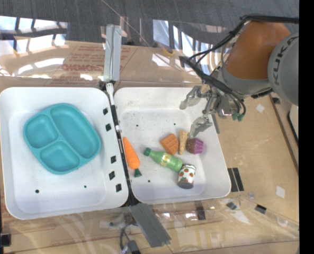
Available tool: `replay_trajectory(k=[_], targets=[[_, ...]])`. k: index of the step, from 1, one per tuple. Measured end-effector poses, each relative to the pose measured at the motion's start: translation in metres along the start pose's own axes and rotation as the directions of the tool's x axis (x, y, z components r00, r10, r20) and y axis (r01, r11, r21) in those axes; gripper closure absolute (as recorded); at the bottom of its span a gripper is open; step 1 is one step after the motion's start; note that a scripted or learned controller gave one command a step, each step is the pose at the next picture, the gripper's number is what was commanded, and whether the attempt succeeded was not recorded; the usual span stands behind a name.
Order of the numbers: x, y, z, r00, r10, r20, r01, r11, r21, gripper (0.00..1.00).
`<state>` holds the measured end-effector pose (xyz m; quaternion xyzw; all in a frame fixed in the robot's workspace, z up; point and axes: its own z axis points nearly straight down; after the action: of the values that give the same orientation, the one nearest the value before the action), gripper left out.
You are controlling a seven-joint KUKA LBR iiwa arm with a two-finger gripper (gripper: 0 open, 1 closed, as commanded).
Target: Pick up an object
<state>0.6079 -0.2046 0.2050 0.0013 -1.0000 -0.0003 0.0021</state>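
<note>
My gripper (196,110) hangs spread and empty above the right bin (146,187); nothing is picked yet.

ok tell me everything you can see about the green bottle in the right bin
The green bottle is a small toy that looks like glossy plastic, with a darker green cap on its narrow neck and a yellowish band near its base. It lies on its side on the floor of the right bin, neck pointing toward the carrot, base toward the small can, which it seems to touch. The waffle piece sits just above it in the view. The gripper is away from it.
</note>
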Motion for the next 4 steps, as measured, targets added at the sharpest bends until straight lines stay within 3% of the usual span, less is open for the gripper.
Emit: replay_trajectory(k=[1,2,3,4], targets=[[0.013,0.003,0.107,0.951,0.309,0.009,-0.309,0.951,-0.003,0.0],[0.01,0.004,0.097,0.954,0.3,0.015,-0.3,0.954,-0.001,1.0],[-0.021,0.071,0.115,0.998,-0.057,0.004,0.057,0.998,-0.001,1.0],[-0.051,0.106,0.114,0.996,-0.094,0.005,0.094,0.996,-0.001,1.0]])
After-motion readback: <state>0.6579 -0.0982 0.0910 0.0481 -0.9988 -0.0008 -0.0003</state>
